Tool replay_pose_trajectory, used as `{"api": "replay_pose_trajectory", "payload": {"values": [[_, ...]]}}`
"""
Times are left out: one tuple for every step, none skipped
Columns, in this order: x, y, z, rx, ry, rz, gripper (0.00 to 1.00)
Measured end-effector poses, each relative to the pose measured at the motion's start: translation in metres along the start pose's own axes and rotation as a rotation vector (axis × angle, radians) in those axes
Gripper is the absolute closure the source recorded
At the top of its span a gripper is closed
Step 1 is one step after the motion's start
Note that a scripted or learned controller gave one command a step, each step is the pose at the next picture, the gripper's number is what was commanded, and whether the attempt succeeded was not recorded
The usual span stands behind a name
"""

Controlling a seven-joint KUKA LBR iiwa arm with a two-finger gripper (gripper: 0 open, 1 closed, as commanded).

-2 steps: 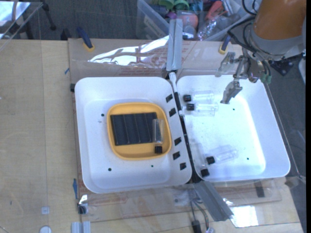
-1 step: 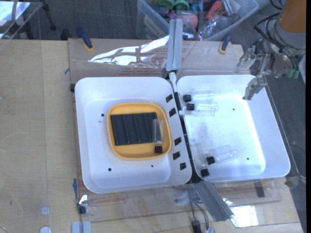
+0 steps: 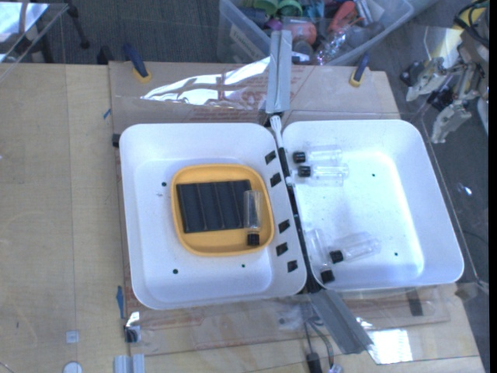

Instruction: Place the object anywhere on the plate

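A clear cylindrical vial point(image 3: 251, 207) with a black cap is seen lying on the dark ridged insert of the rounded yellow plate point(image 3: 221, 244) in the left bin point(image 3: 147, 177), similar vials point(image 3: 326, 166) are scattered in the glossy right bin point(image 3: 388, 208), and the gripper point(image 3: 450, 116), seemingly bare metal, is shown beyond that bin's far corner, too blurred for its grip state to be told.

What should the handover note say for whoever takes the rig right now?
Gripper: parked off the right bin's far right corner, nothing visibly between its fingers.
Plate: yellow, dark ridged centre, in the left bin.
Done: one clear vial with a black cap lies on the plate's right side.
Left: four more vials in the right bin, two near the divider at the top, two at the bottom, if they also need moving.
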State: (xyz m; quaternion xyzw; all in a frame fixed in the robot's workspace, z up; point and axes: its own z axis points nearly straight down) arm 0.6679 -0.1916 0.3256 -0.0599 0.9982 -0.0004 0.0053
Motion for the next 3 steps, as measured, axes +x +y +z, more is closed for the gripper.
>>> {"api": "replay_pose_trajectory", "payload": {"values": [[0.004,-0.032,-0.043,0.0,-0.001,-0.311,0.0],[0.003,-0.033,-0.056,0.001,-0.013,-0.305,1.0],[0.004,-0.029,0.046,-0.004,0.004,-0.466,1.0]]}}
